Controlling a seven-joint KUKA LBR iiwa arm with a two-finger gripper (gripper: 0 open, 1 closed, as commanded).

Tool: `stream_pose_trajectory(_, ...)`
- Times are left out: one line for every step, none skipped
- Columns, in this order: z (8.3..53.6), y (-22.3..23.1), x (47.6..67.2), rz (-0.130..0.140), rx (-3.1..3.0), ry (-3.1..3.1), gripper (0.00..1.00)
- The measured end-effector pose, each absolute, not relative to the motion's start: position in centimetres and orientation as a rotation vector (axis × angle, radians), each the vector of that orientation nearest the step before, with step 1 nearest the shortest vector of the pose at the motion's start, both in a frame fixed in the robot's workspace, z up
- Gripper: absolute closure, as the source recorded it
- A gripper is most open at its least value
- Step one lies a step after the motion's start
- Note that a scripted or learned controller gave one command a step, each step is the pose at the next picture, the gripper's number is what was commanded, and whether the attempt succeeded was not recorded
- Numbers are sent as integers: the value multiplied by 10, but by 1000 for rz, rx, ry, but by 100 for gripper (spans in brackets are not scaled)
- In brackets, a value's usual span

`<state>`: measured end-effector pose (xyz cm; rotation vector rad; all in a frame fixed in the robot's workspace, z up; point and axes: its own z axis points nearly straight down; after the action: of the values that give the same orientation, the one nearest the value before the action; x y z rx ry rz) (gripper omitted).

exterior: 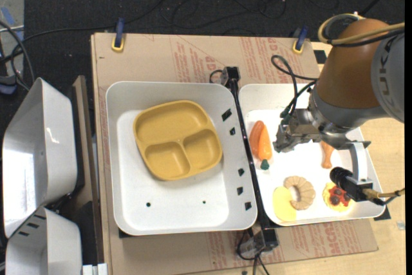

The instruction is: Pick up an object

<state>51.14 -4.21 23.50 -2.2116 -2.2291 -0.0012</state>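
My gripper (285, 140) hangs over the right bin (273, 92), just right of an orange carrot (260, 138) with a green tip that lies along the bin's left wall. A tan croissant-shaped piece (300, 191) rests on a pale yellow disc (282, 204) near the front of the bin. Right of the gripper lies a small orange stick-like piece (327, 154). Partly hidden by the robot, a red and yellow item (335, 198) sits at the front right corner. I see nothing held in the gripper.
The left bin (129, 203) holds a yellow three-compartment plate (176, 138). Black clips run along the divider between the bins (243, 151). The bench is cardboard-covered, with cables on the dark floor behind it and white containers at the far left (38, 138).
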Motion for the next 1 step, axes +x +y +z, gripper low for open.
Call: stream_pose_trajectory(232, 19, 519, -1, -2210, -2231, 100)
